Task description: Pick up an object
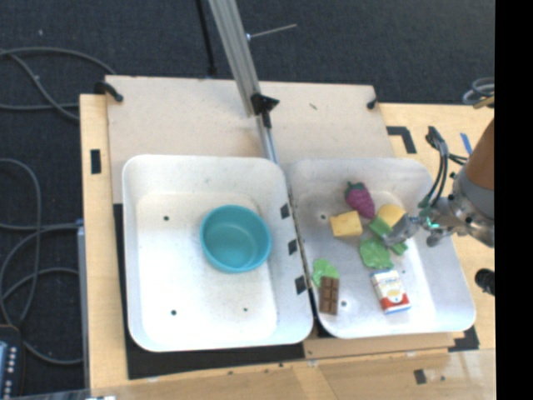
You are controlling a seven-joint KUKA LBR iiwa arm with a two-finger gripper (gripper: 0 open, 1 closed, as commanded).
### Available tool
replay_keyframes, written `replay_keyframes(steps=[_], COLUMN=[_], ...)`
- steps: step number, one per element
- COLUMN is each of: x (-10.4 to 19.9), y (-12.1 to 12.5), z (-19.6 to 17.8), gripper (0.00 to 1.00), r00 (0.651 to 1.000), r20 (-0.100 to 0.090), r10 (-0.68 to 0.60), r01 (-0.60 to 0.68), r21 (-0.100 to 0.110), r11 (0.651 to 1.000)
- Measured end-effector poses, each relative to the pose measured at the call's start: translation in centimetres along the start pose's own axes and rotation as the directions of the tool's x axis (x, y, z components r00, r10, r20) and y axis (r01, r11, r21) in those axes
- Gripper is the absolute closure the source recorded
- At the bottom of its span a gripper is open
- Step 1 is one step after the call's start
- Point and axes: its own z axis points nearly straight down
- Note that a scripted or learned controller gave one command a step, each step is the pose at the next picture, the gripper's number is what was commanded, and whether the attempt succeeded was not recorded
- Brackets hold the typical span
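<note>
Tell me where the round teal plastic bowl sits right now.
The round teal plastic bowl sits near the middle of the left white bin, alone there, across the divide from the toy items in the right white bin.

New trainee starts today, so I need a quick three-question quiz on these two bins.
1. True or false: the teal bowl sits in the right bin.
2. Which lies nearest the gripper? A) chocolate bar B) green block C) small carton
3. Fill in: the purple fruit lies just above the ____ block.

Key: 1 false, it is in the left bin; 2 B; 3 yellow.
</note>
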Motion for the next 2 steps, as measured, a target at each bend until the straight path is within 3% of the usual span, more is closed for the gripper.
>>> replay_keyframes(steps=[2], x=[-0.3], y=[0.8], z=[10.1], gripper=[0.00], r00=[1.000], r20=[0.004], r10=[0.004], r01=[-0.004], r21=[0.005], r11=[1.000])
